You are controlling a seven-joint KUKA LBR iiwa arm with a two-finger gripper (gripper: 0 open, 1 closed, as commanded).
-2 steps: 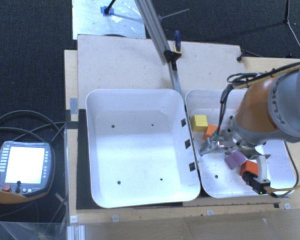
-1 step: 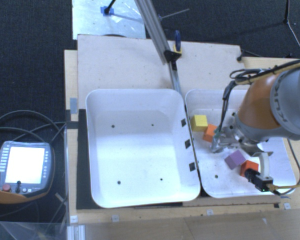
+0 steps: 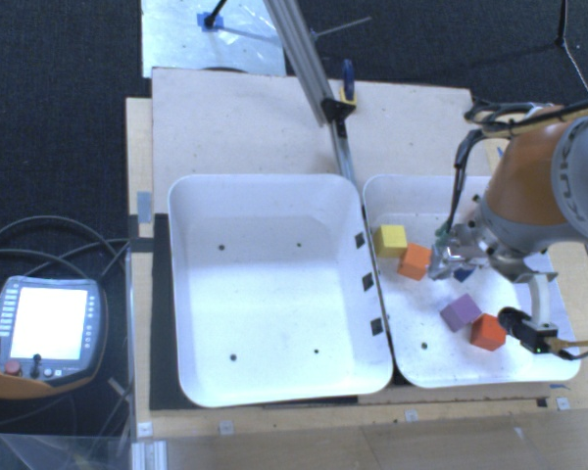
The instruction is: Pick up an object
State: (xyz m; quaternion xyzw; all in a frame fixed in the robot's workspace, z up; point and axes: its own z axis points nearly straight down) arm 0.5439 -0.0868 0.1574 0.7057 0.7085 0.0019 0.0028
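The right bin (image 3: 412, 372) holds several small blocks. A yellow block (image 3: 391, 238) lies near its left wall, with an orange block (image 3: 414, 261) just below and right of it. A purple block (image 3: 461, 312) and a red-orange block (image 3: 487, 332) lie nearer the front. A bit of a blue block (image 3: 463, 274) peeks out beside the gripper. My gripper (image 3: 449, 260) hangs low over the bin, just right of the orange block, under the grey and orange wrist.
The left bin (image 3: 191, 204) sits beside the right one, sharing a middle wall. A metal pole (image 3: 304, 47) slants over the board behind the bins. A teach pendant (image 3: 41, 333) lies on the floor at the left. Cables loop off the arm.
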